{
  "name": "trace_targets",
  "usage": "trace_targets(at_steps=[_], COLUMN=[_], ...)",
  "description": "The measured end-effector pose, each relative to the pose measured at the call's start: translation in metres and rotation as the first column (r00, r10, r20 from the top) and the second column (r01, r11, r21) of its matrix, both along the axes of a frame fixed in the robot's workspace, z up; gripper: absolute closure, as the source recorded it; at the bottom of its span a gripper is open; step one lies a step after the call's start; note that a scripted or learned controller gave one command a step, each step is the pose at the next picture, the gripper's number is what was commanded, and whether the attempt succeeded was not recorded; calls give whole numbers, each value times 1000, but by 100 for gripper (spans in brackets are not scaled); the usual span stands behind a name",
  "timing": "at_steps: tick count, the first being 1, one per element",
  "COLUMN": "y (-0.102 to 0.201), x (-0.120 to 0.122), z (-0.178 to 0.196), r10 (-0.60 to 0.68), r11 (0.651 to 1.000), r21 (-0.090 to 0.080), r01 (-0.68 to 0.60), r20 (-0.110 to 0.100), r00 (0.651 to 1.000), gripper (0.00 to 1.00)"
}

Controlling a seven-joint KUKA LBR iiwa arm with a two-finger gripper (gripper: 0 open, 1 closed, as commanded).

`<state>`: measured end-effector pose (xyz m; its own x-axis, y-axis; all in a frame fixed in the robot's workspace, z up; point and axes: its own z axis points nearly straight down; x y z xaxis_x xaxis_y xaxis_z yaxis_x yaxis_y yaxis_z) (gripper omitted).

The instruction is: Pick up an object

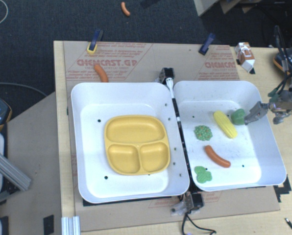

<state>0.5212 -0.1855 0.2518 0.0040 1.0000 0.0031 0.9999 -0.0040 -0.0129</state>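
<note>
From where I stand, two shallow white plastic bins sit side by side on the bench. In the left bin (82,131) lies a yellow plastic plate with three compartments (136,144), about in the middle. The right bin (263,160) has the toy food. A yellow corn cob (225,124) lies tilted in the upper part, and a small dark green round piece (238,116) is just beside its upper end, on the right. A light green bumpy ball (203,132) lies to the left of the cob, near it. Below them an orange-red sausage (217,156) lies at a slant, and a bright green leafy piece (202,174) is near the front wall.

The gripper (251,115) reaches in from the right, low over the right bin. Its grey tip is touching or almost touching the dark green piece, but nothing is seen clamped in it, and I cannot tell if it is apart or together.

Outside the bins, another orange sausage (101,73) lies on the brown cardboard (136,62) behind the left bin.
</note>
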Motion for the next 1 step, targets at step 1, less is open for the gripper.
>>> trace_targets(at_steps=[1], y=[1], x=[3], z=[7], r10=[4], r11=[1000], r21=[-3], r01=[-4], r20=[13], r00=[1000], gripper=[0])
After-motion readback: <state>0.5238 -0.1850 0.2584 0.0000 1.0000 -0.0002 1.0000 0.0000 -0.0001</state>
